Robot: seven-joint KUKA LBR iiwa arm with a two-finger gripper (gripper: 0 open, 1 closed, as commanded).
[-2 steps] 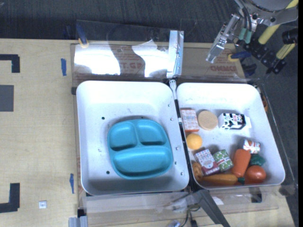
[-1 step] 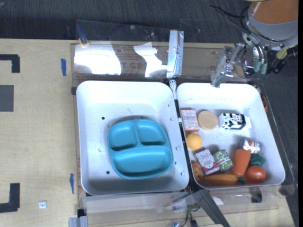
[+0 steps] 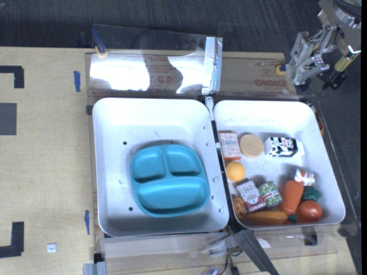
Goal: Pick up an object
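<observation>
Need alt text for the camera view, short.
End effector hangs above the bench's top right, outside both bins. The right bin holds a cluster of toy foods; the left bin holds a blue divided plate.

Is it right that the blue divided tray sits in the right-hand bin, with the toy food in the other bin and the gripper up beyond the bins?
Not quite. The camera view shows the blue divided tray in the left bin. The toy food lies in the right bin, and the gripper is up beyond the bins.

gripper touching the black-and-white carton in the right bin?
Apart. The camera view shows the gripper beyond the right bin's far rim, with bare white floor between that rim and the black-and-white carton.
</observation>
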